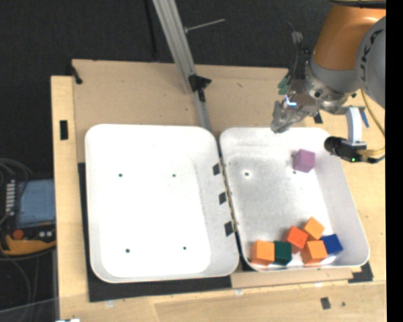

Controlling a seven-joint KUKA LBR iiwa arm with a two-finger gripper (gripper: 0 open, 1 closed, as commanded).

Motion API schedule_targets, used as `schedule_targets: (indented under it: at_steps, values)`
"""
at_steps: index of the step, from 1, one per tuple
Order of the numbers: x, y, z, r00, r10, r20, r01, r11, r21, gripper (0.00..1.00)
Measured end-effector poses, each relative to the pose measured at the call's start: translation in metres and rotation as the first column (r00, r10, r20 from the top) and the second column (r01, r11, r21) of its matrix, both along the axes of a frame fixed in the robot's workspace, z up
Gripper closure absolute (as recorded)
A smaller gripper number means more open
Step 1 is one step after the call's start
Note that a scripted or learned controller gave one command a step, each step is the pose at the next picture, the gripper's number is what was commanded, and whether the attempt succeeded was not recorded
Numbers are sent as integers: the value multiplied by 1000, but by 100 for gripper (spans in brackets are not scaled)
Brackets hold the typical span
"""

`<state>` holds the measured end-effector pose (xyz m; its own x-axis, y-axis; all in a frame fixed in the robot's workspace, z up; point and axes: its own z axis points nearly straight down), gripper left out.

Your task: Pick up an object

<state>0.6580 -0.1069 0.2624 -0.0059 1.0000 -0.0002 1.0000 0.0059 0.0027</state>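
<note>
One purple cube [303, 160] is seen in the right bin [342, 186], near the end effector [283, 122], whose grasp state cannot be told.

Arm [346, 35] is reaching in from the upper right, orange band above the grey wrist, angling down-left. Tool [282, 123] is hanging low at the wrist's end, pointing downward; finger state too blurred to tell.
</note>
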Motion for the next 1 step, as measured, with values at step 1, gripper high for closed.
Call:
schedule_targets:
  at_steps: [1]
  values:
    - [-11, 47, -9, 1000, -1, -4, 1, 1000, -1, 100]
